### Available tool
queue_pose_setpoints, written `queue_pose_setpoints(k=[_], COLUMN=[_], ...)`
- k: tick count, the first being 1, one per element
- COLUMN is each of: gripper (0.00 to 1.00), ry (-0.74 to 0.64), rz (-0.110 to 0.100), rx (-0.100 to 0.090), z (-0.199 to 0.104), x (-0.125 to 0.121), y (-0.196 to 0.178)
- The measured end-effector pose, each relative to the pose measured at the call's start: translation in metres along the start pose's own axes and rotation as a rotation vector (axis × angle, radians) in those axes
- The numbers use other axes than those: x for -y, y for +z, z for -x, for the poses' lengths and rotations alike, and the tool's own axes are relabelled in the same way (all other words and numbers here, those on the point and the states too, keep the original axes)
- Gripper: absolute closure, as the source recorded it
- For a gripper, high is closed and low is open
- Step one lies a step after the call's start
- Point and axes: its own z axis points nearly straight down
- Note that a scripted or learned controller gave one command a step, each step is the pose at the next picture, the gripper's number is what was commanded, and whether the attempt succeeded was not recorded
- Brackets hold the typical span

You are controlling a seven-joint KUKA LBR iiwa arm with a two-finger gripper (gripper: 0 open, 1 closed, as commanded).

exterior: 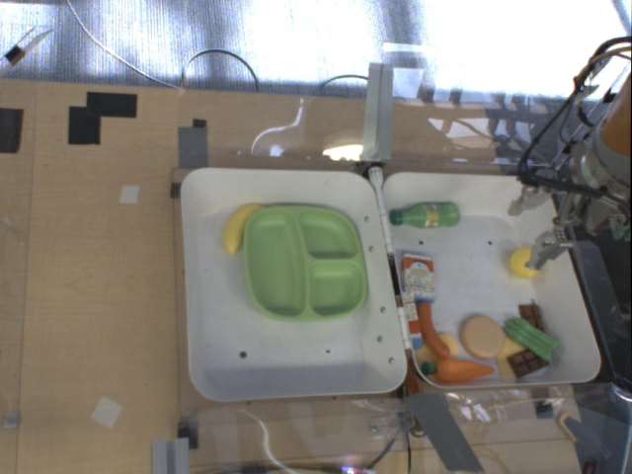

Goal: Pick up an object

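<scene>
While hovering over right bin [464, 227], tool [533, 233] open, beside yellow piece [520, 263].

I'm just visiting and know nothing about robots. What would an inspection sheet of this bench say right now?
Surface: wooden bench bearing left bin and right bin.
Job's things: right bin holds green bottle, carton, sausage, carrot, round biscuit, green vegetable, chocolate, small yellow piece.
Clutter: green divided plate and banana in left bin.
Grippers: gripper above right bin's right side.
Cables: black cables on arm.
Surroundings: black floor markers.
</scene>
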Motion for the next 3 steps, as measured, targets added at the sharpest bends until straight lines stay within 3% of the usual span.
queue_pose_setpoints(k=[1,2,3], gripper=[0.0,0.0,1.0], ry=[-0.043,0.136,0.127], rz=[0.002,-0.001,-0.004], rx=[-0.004,0.007,0.023], z=[-0.001,-0.033,-0.028], x=[-0.007,-0.006,-0.007], y=[0.133,0.138,0.123])
